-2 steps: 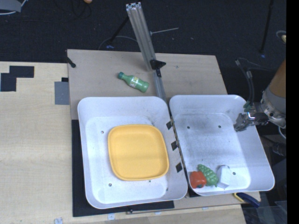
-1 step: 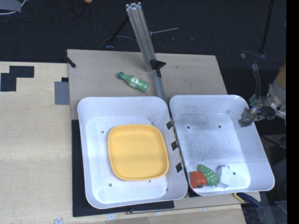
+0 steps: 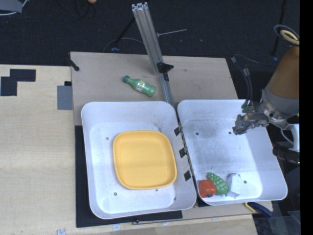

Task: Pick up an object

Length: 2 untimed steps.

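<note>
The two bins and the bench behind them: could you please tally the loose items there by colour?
Yellow: 1, the plate in the left bin
Green: 2, the bottle on the bench, the leafy piece
Red: 1, the round piece
White: 1, the small block
Total: 5

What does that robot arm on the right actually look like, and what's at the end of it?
The arm is a thick rounded tube with an orange-brown band above a grey wrist section. At its end sits a small dark metal gripper with thin cables running along it.

Matt yellow plastic plate [image 3: 145,159], scuffed white plastic bins [image 3: 95,146], wooden bench [image 3: 205,77]
</note>
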Each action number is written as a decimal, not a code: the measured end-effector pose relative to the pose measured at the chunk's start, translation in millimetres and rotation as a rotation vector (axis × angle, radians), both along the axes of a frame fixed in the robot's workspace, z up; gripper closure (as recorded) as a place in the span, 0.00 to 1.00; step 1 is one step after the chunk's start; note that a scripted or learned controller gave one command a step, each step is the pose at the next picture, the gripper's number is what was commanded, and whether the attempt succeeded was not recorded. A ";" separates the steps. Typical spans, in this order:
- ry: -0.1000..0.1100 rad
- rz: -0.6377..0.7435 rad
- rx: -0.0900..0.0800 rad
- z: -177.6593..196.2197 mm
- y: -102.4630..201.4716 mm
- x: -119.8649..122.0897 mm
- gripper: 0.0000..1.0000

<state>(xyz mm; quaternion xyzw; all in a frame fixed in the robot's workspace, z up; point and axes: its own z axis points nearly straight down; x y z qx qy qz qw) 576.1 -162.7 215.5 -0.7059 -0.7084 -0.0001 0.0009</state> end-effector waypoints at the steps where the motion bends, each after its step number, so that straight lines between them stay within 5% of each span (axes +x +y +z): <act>1: -0.002 0.000 0.000 12.1 50.3 5.2 1.00; 2: -0.001 0.001 0.000 9.2 111.6 12.8 1.00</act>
